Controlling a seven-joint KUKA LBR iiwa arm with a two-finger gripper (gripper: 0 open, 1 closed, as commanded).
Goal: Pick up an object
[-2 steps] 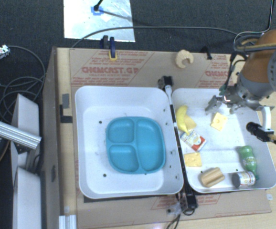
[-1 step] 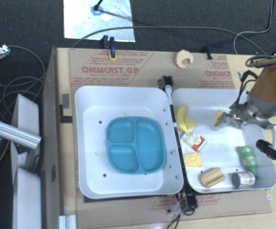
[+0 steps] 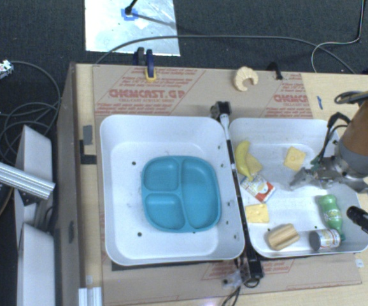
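- Where the frame's lower edge meets the bench, the near row of the right bin (image 3: 362, 244) holds three things: a tan bread roll (image 3: 282, 236) at lower centre-right, a small can (image 3: 325, 239) lying on its side just right of it, and a green bottle (image 3: 330, 210) just above the can.
- One pale yellow cheese wedge (image 3: 256, 213) lies left of these, near the divider between the bins.
- One red-and-white packet (image 3: 258, 189) sits just above that wedge.
- One yellow banana (image 3: 244, 159) lies further up, beside the divider, and one yellow block (image 3: 295, 158) lies to its right, near the bin's far wall.
- One blue divided plate (image 3: 180, 192), with three compartments, lies flat in the middle of the left bin (image 3: 123, 139); two bins in all.
- One gripper (image 3: 305, 176) reaches in from the right edge, low over the right bin's floor, its tip between the yellow block and the green bottle; how far its fingers are parted cannot be told, and nothing is seen held.
- One tan croissant-like piece (image 3: 246, 78) lies on the cardboard beyond the bins, upper centre-right.
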